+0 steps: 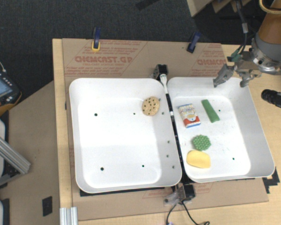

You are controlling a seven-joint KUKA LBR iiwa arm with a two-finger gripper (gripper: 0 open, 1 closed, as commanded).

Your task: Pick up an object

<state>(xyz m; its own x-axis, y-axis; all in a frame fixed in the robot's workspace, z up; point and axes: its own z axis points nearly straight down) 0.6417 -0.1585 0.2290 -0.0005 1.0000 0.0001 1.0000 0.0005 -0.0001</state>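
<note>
arm (271, 32) cut off at top right

Cardboard-topped bench (131, 55) — two white bins side by side, left bin (117, 139), right bin (239, 139)

Arm enters from right, wrist upper right; tool (232, 78) fingers spread apart, nothing between them.

Arm (274, 27) cut off by the upper right edge, print on the small red-and-white packet (189, 115) too small to be read, blue-screened device (0, 88) cropped at the left edge, table (42, 139) truncated below.
</note>
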